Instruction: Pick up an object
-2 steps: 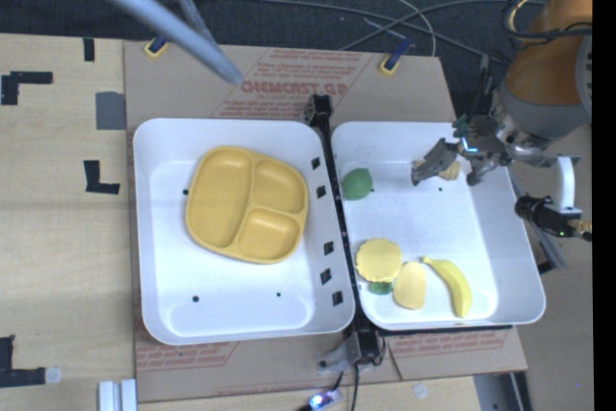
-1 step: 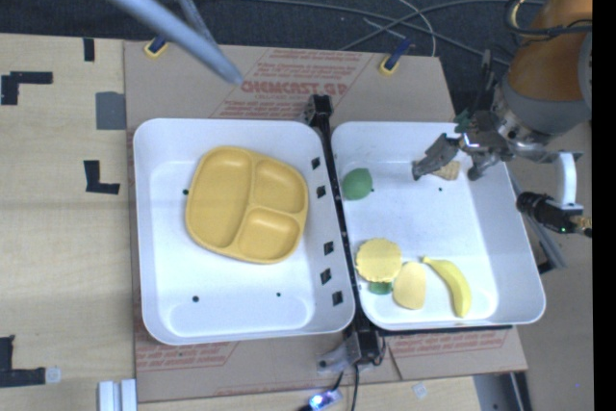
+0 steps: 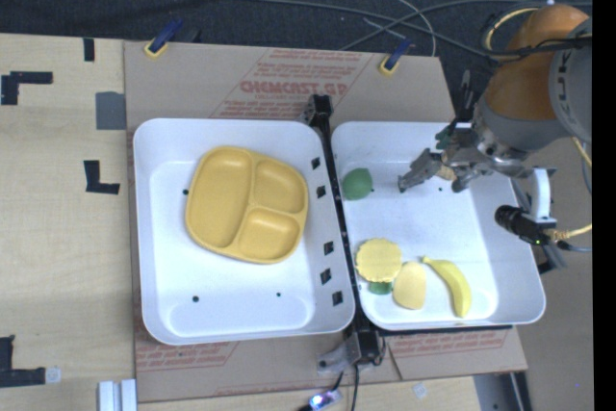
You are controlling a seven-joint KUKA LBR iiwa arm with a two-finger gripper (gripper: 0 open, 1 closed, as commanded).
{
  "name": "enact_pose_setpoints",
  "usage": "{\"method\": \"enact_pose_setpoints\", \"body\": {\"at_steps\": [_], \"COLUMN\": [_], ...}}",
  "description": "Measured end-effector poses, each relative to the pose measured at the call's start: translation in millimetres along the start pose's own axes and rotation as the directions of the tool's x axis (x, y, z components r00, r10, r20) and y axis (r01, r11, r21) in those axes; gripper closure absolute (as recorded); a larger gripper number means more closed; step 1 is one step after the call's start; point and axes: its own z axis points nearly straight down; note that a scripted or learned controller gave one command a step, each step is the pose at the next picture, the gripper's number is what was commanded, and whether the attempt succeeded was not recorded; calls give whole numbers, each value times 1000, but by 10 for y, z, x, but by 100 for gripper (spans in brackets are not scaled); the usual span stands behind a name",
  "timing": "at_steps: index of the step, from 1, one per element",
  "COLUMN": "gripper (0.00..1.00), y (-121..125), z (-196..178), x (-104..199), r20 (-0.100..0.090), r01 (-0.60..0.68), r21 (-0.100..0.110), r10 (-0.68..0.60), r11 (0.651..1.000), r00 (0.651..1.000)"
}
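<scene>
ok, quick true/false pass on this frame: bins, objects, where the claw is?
1. The yellow divided plate lies in the left bin. True.
2. The banana is in the left bin. False: it lies in the right bin, near its front edge.
3. The claw is over the right bin. True.
4. The green ball sits between the claw's fingers. False: it rests on the bin floor, apart from the claw.
5. The right bin holds one object. False: several, including the yellow round piece.
</scene>
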Motion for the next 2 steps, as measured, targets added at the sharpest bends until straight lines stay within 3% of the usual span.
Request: {"method": "enact_pose_setpoints", "body": {"at_steps": [1,2], "gripper": [0,0], "y": [-20,-17], "z": [648,1026], "x": [36,39], "r20": [-1,1], "r01": [0,1], "r21": [2,-5], "r10": [0,-1], "r11": [1000,1000], "r00": [1000,1000]}}
